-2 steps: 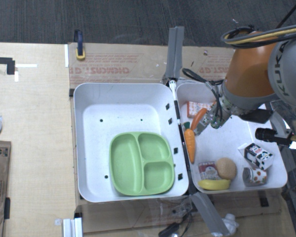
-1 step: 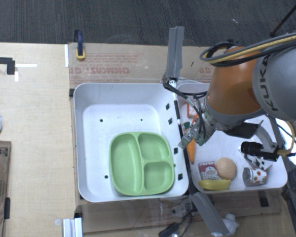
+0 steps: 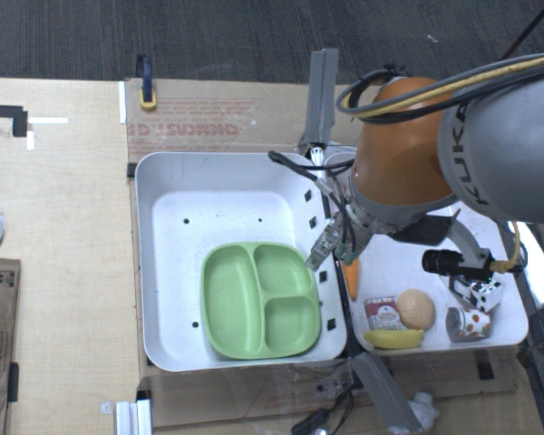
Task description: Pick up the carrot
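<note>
We see the gripper [image 3: 334, 241] low over the divider between the bins, right above the carrot [image 3: 351, 277], which lies in the right bin just left of the red packet [image 3: 381, 314], its top hidden under the tool. We judge this the approach or grasp step. We cannot tell how the claw stands. Next, we think, comes closing squarely on the carrot, then lifting straight up, clear of the green plate [image 3: 261, 299] beyond the divider.

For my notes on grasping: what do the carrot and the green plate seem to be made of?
Carrot: probably toy plastic, with an even, smooth orange surface; mostly hidden under the arm. Green plate: likely matte moulded plastic, one uniform pale green with rounded compartment ridges.
</note>
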